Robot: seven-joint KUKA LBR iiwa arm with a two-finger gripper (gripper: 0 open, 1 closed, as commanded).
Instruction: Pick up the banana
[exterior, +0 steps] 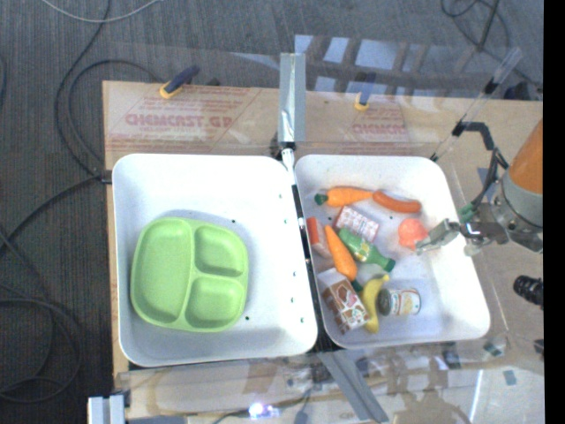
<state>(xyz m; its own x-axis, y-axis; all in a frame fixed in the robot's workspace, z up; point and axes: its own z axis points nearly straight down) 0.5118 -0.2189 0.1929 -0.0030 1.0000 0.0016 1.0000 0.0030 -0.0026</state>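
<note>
Camera view puts the banana (374, 300) near the front of the right bin (459, 312), touching a small can (399, 302) and a brown packet (344, 302). We see the gripper (439, 234) farther back and to the right, apart from the banana, beside an orange-red ball (411, 231); we cannot tell how it is set. We count one banana, two carrots (339, 251) (350, 196), one green bottle (365, 252), and one green tray (189, 273) in the left bin (141, 179).
</note>
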